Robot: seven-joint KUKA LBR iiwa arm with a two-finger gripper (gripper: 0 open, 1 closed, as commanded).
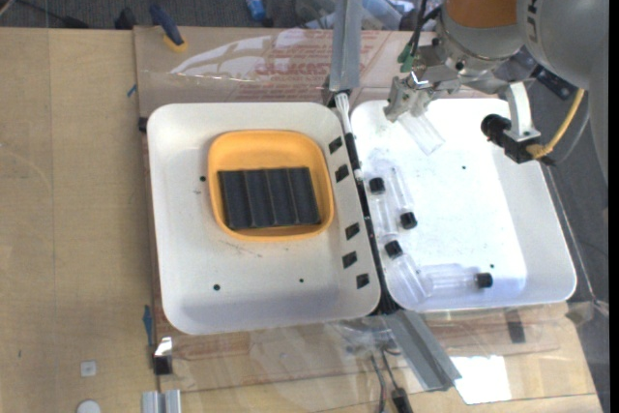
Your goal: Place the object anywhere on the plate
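On the tabletop (58,208), the left bin (184,295) bore a yellow plate (224,150) with a black ridged block (269,198) flat in its middle. The hand (411,103) hung over the right bin (522,237); its grip could not be told. The block probably needed only leaving undisturbed.

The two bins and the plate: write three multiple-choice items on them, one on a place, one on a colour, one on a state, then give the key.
1. Where is the plate?
A. left bin
B. right bin
C. on the wooden bench

2. What colour is the plate?
A. blue
B. orange-yellow
C. green

3. How does the dark ridged object lie?
A. leaning on the bin wall
B. flat on the plate
C. hanging from the gripper

Key: 1 A, the plate sits in the left bin; 2 B, its rim is orange-yellow; 3 B, the object rests flat inside the rim, while the gripper hovers over the right bin.
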